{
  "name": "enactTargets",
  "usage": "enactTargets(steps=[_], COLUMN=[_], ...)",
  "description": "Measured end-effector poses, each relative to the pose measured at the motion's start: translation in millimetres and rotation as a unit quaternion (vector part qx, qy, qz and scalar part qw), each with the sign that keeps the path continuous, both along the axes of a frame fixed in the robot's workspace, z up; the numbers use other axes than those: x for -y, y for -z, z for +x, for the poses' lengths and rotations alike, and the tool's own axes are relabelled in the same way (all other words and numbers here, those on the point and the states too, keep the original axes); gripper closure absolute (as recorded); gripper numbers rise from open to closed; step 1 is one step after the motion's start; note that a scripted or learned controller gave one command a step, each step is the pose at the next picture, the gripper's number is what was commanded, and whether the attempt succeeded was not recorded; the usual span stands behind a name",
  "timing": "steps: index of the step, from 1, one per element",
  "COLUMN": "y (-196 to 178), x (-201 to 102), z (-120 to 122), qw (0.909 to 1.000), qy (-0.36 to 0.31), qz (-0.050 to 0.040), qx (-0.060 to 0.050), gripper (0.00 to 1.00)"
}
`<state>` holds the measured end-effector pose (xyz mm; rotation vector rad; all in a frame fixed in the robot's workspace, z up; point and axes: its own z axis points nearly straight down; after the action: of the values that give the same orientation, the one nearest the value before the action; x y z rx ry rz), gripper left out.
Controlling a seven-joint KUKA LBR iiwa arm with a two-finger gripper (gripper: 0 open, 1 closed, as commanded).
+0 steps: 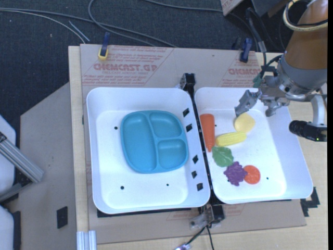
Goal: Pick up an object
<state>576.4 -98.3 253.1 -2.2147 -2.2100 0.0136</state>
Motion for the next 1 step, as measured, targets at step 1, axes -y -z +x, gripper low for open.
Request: enactTargets(steps=[1], y=[-7.3], x=[-0.2], z=[2.2], qw=[1.0000], qy=[-0.001], qz=[-0.0007], qx=[0.007], gripper=[0.00])
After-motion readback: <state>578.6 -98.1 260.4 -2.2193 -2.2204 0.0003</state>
